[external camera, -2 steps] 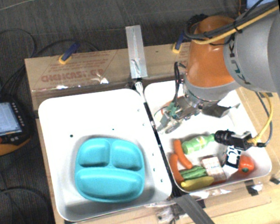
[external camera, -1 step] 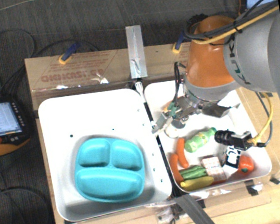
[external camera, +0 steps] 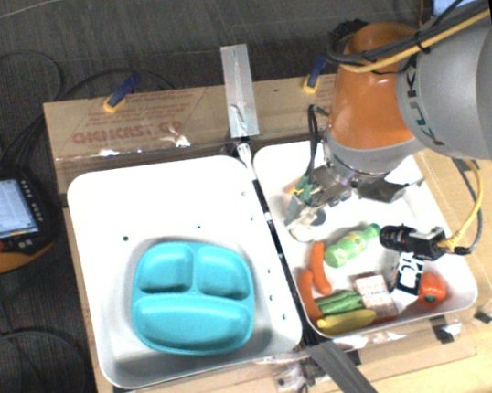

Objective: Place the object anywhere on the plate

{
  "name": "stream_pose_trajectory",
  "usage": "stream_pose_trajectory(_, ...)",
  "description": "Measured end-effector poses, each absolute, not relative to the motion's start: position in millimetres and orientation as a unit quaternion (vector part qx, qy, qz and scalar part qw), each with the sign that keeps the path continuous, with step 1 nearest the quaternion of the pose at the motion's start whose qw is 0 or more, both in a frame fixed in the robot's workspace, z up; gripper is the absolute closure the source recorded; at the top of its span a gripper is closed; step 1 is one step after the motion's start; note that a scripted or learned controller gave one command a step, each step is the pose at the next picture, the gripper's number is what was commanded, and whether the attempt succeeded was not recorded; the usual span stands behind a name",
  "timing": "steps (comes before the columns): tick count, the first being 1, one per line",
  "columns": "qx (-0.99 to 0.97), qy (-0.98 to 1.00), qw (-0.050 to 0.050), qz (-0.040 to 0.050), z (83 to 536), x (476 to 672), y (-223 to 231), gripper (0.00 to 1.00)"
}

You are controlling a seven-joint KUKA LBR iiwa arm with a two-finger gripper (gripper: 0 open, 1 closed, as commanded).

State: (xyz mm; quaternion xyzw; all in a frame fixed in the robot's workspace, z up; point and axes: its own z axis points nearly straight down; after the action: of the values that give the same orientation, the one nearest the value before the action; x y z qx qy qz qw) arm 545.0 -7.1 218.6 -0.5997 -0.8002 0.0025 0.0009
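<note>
Claw (external camera: 306,198), grip unreadable, largely hidden beneath arm (external camera: 414,90) over right bin (external camera: 461,296).

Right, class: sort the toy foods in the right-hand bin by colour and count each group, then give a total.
Green: 2, the pear and the beans
Orange: 1, the carrot
Yellow: 1, the banana
Red: 1, the tomato
Total: 5, as far as shows; the small box is left out.

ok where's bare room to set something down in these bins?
Left bin: white floor behind and left of the blue plate, plus the plate's own compartments. Right bin: crowded toward the front with toy food; the gripper hangs over its back-left. A bare strip runs along its right wall.
</note>
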Motion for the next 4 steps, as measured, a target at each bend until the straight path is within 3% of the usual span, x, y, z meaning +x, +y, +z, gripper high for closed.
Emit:
stream_pose_trajectory(1, -0.678, -0.735, 0.002, 0.0021, 226.9, 500.7, 73.6, 1.00)
stream_pose_trajectory(2, -0.676, -0.737, 0.001, 0.0027, 224.7, 482.2, 155.5, 1.00)
stream_pose_trajectory(3, -0.561, -0.828, 0.001, 0.0025, 218.9, 483.0, 125.5, 1.00)
stream_pose_trajectory(4, -0.565, -0.825, 0.001, 0.0022, 210.1, 482.3, 161.5, 1.00)
